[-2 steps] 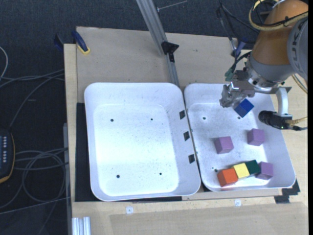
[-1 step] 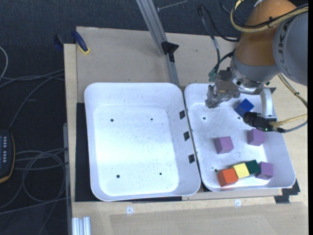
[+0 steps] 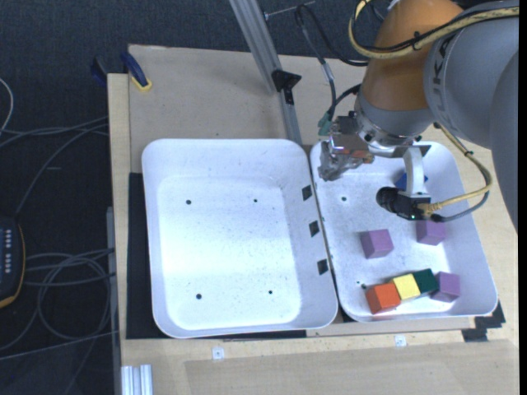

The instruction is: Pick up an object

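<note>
Purple block (image 3: 376,243) in right bin (image 3: 469,220), below the end effector (image 3: 333,164), finger state impossible to tell

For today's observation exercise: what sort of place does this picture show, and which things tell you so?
Probably a robotics lab: a grey and orange arm reaches over two white bins on a bench, with small coloured blocks and loose cables nearby.

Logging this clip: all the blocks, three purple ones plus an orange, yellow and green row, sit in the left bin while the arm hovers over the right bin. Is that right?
Not quite. The camera view shows the three purple blocks and the orange, yellow and green row in the right bin, not the left. The arm does hover over the right bin.
</note>
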Robot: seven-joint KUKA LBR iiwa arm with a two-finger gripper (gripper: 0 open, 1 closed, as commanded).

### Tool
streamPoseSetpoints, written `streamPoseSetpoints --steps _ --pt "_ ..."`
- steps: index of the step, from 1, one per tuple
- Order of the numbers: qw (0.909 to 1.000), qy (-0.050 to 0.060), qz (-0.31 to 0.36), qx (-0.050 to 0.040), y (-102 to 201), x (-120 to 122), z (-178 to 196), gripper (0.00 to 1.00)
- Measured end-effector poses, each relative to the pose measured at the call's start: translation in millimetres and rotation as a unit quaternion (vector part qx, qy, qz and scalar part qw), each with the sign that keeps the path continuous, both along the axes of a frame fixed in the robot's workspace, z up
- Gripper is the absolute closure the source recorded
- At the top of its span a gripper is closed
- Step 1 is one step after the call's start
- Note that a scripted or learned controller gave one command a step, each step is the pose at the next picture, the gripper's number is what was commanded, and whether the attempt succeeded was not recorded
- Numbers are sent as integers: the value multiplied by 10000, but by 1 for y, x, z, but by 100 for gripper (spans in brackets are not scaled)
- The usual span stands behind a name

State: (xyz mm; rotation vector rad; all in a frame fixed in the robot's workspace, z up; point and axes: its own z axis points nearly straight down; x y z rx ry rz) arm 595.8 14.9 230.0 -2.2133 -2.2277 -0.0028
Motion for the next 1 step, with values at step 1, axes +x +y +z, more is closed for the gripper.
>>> streamPoseSetpoints --steps 1 --pt "10000 -12 8 5 57 -6 13 100"
